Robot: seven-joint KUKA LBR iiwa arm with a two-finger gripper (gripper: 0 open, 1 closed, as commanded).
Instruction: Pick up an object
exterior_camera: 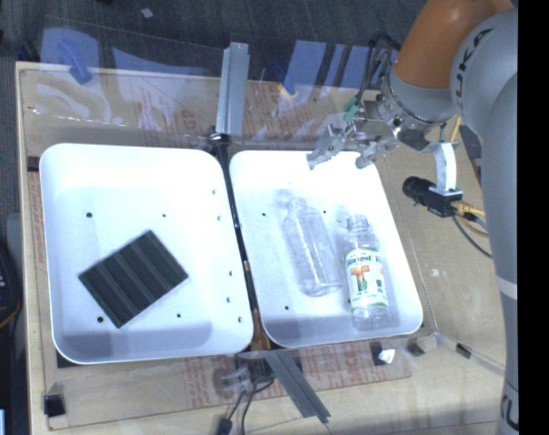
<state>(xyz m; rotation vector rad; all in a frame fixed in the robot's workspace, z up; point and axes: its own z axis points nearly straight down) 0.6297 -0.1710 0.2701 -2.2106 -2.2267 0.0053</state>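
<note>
Two clear plastic bottles lie in the right bin (273,324). One bottle (308,245) has no label and lies near the bin's middle. The other bottle (364,272) carries a white, green and orange label and lies toward the right wall. A flat black ribbed slab (133,276) rests in the left bin (57,179). My gripper (343,153) hangs over the far edge of the right bin, above and behind the bottles. Its two fingers stand apart with nothing between them.
A metal bar (230,89) stands upright behind the divide between the bins. Another metal bracket (288,383) lies at the bench's front edge. The grey arm with its orange band (447,16) fills the upper right.
</note>
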